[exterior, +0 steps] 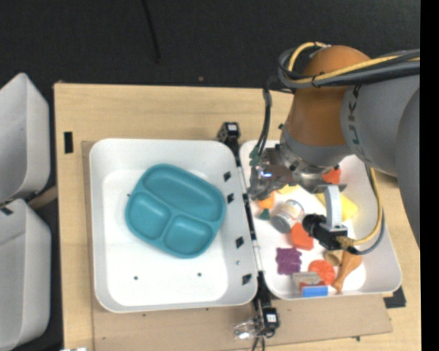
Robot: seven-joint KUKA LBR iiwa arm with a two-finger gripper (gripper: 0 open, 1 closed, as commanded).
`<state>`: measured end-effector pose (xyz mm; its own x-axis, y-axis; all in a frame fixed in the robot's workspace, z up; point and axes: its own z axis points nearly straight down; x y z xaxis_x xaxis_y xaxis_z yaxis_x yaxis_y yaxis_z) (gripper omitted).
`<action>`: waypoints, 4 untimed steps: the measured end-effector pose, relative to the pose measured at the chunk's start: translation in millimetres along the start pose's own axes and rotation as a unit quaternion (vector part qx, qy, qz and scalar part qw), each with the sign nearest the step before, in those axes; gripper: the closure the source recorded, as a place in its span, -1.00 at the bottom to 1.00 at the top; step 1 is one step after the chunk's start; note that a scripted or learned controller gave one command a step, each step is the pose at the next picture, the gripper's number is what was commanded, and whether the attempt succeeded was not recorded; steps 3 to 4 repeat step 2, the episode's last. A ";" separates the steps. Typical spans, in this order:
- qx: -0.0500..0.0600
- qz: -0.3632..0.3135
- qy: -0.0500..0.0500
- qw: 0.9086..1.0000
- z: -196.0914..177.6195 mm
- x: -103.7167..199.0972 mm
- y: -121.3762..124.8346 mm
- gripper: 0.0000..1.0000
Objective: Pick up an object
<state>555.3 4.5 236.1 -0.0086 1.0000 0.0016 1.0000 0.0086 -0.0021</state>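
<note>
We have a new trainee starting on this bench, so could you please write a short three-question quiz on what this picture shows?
1. True or false: the teal divided plate lies in the left bin.
2. Which bin does the arm hang over? A) the left bin B) the right bin C) neither
3. Fill in: near the right bin's front wall, beside an orange piece, lies a small ____ block.

Key: 1 true. 2 B; the gripper sits at that bin's rear left, over the toys. 3 blue.
</note>
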 end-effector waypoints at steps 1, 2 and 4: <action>0.000 0.001 0.000 1.000 7.6 50.8 -12.9 1.00; -0.001 0.002 -0.001 1.000 -12.9 64.5 -15.1 1.00; -0.001 0.002 -0.001 1.000 -12.9 64.5 -15.1 1.00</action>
